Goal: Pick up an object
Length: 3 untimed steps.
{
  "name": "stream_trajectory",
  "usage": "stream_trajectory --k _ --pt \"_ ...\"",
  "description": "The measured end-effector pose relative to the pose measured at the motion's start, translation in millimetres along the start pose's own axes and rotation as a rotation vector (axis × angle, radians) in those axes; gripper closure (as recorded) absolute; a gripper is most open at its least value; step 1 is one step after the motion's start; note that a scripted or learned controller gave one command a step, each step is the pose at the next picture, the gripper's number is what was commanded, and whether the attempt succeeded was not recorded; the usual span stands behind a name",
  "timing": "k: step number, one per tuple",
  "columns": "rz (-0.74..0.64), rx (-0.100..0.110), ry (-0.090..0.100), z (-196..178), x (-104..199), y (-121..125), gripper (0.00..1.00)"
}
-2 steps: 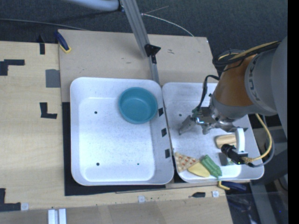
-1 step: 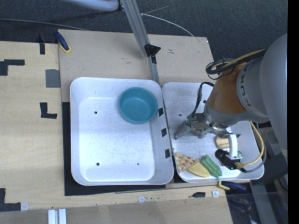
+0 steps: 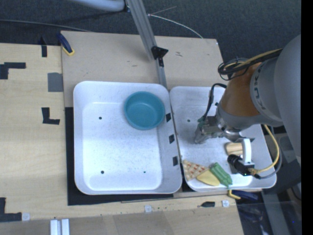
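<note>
Objects for picking lie along the near edge of the right bin [image 3: 193, 102]: a checked yellow wedge [image 3: 193, 169], a yellow slab [image 3: 207, 178] beside it, and a green piece [image 3: 221, 174] lying slantwise across that slab. A small tan block [image 3: 233, 147] sits further right, close under my wrist. My gripper [image 3: 201, 135] is down in the middle of the right bin, over bare floor, apart from the wedge and the rest. My fingers point down at the floor with nothing between them that I can see; how wide they stand I cannot tell from this angle. The left bin [image 3: 88, 146] has a blue bowl [image 3: 144, 110] upright in its far right corner, well away from my hand.
</note>
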<state>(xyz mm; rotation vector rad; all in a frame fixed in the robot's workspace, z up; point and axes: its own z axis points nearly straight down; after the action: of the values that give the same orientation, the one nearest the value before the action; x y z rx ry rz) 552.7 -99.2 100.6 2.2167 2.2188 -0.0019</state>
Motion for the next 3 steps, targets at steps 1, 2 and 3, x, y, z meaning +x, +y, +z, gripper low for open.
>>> stream_trajectory --k 1,2,3 --pt "0.0 -0.001 0.004 -62 -5 2 1.0" --pt "0.0 0.0 0.004 -104 -6 5 1.0" --pt "0.001 -0.001 0.003 -159 -16 8 1.0"
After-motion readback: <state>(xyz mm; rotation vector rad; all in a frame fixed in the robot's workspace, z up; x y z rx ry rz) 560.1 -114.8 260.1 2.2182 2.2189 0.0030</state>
